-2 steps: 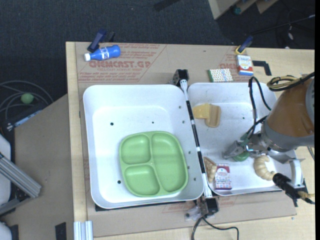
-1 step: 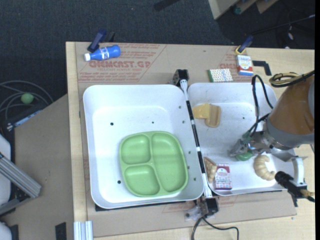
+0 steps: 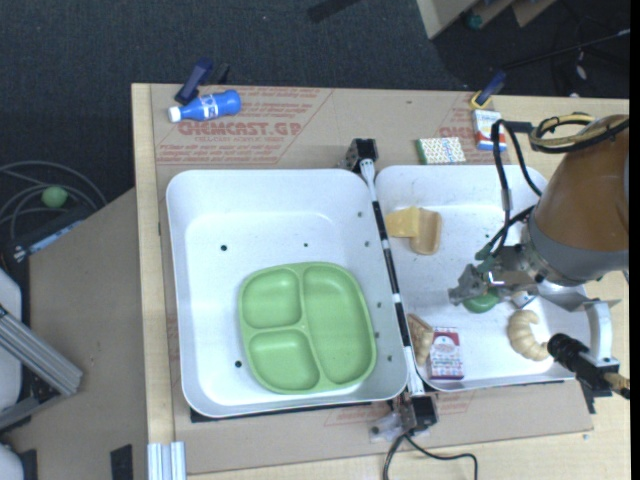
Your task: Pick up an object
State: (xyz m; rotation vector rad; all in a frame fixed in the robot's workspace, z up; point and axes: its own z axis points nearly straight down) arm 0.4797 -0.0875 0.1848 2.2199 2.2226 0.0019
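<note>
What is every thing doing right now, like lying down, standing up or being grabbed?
green divided plate: lying flat in the left bin
bread slice: lying in the right bin
croissant: lying loose
small red packet: lying flat
green object: right at the gripper, grip unclear
blue bottle: on its side, outside the bins

The arm (image 3: 590,203) is cut off by the right edge, and the right bin's (image 3: 455,183) far side is hidden beneath it. A green object (image 3: 480,303) is largely covered by the gripper (image 3: 478,286), so its shape cannot be told. The print on the small packet (image 3: 446,354) is too small to be read. The croissant-like piece (image 3: 527,333) is partly overlapped by the wrist.
</note>
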